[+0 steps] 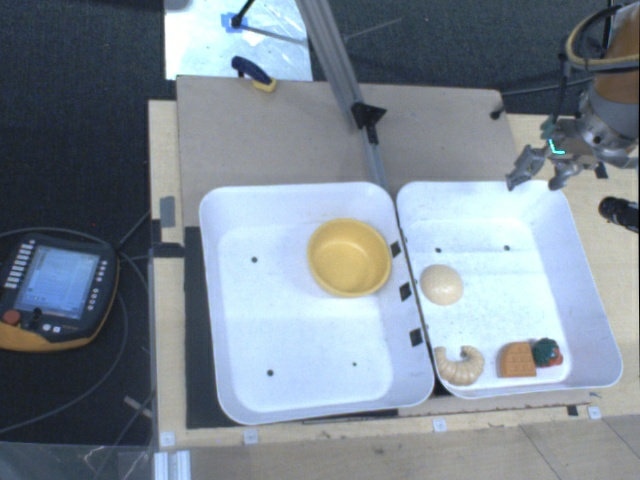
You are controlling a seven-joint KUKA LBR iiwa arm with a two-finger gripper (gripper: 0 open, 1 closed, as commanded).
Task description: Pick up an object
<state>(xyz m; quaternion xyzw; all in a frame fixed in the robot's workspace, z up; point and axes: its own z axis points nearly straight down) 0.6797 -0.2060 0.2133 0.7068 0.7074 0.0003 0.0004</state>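
Pincer point(540, 175) fingers apart, holding nothing, hovering over far right corner of right bin point(585, 258). Cream ball point(441, 284) mid-bin; ridged shell piece point(460, 364), orange block point(517, 359) along near edge. Yellow bowl point(349, 257) in left bin point(235, 298).

The arm point(612, 88) is showing a grey body with an orange band above the wrist. A dark cable is looping beside that band. Just above the metallic grey fingers point(522, 166), a small teal light is glowing.
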